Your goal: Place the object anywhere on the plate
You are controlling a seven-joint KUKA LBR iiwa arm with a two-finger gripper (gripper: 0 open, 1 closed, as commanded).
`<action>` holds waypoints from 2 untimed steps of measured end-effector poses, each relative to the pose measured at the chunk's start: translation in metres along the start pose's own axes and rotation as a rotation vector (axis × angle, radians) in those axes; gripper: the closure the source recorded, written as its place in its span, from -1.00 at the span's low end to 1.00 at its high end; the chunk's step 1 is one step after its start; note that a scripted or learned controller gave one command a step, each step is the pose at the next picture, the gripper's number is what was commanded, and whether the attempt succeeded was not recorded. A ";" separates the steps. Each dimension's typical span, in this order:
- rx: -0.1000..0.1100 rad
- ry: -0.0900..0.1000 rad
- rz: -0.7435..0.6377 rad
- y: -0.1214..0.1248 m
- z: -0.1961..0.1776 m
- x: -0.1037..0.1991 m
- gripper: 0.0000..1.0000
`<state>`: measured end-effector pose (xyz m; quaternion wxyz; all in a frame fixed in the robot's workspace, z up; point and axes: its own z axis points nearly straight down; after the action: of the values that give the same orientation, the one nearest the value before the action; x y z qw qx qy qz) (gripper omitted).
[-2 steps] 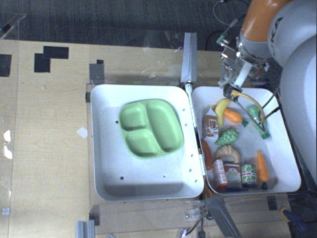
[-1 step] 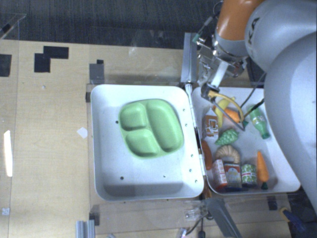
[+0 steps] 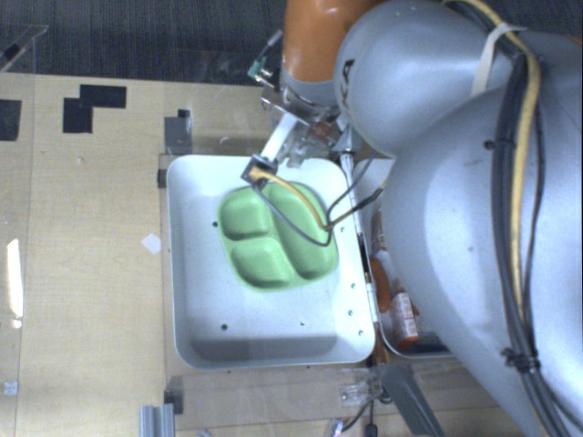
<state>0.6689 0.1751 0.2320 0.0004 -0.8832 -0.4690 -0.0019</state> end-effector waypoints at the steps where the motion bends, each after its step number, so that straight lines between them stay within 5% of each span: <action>1: -0.002 0.002 -0.255 -0.034 -0.013 0.051 1.00; 2: -0.001 0.001 0.013 -0.034 -0.050 0.037 1.00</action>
<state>0.6615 0.2251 0.2816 0.0000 -0.8863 -0.4632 -0.0025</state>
